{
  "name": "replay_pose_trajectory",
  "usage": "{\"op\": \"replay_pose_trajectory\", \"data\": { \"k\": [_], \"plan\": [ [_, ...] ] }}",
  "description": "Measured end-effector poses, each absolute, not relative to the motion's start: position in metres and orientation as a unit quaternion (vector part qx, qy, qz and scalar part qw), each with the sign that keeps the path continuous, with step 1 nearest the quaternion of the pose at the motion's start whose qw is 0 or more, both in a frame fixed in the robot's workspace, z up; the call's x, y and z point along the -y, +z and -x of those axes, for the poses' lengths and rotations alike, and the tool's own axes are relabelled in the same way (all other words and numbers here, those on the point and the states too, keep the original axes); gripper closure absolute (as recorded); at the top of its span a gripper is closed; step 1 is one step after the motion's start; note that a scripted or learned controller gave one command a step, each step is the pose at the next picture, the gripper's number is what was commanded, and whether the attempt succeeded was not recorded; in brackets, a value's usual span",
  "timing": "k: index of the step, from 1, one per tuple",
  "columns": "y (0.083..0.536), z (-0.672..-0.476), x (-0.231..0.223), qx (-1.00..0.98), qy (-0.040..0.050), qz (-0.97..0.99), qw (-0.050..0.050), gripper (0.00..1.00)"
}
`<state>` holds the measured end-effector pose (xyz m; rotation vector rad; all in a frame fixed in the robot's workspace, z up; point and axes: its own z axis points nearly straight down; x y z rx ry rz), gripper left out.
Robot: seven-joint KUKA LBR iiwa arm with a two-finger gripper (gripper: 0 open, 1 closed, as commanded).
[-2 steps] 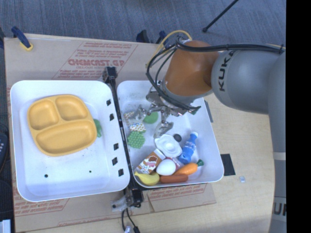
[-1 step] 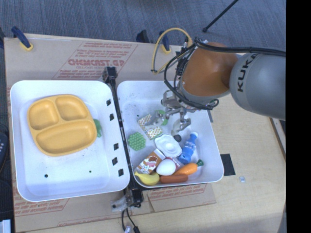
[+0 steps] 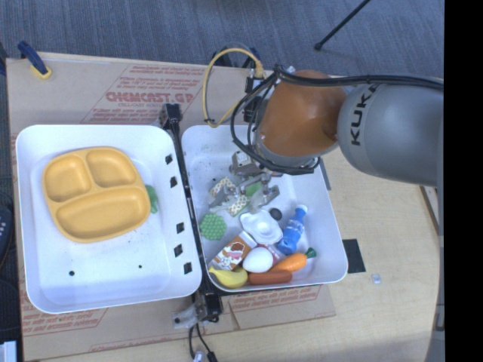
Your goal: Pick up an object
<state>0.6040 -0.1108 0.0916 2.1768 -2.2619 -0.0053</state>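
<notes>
My gripper (image 3: 247, 185) hangs low over the middle of the right bin (image 3: 198, 145), under the orange wrist band. Its tips sit among a patterned wrapper (image 3: 225, 193) and small green pieces. Just below lie a green bumpy ball (image 3: 213, 225), a white cup-like toy (image 3: 260, 224), a blue bottle (image 3: 293, 231), a white egg (image 3: 258, 260), a carrot (image 3: 290, 262), a red sausage (image 3: 269, 278), a banana (image 3: 229, 278) and a small printed box (image 3: 231, 254). Nothing can be seen held between the fingers.
The left bin (image 3: 34, 277) holds a yellow three-compartment plate (image 3: 94, 193) with a green item (image 3: 153, 199) at its right edge. Black clips (image 3: 173, 115) line the divider between bins. A yellow cable (image 3: 219, 62) loops behind the right bin. Cardboard lies under both bins.
</notes>
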Motion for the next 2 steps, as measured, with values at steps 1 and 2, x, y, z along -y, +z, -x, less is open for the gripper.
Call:
{"op": "replay_pose_trajectory", "data": {
  "k": [1,2],
  "plan": [
    [0.092,-0.564,0.096,0.692,-0.0014,-0.722,0.000,0.00],
    [0.094,-0.521,0.099,0.655,0.0017,-0.755,-0.004,0.00]
  ]
}}
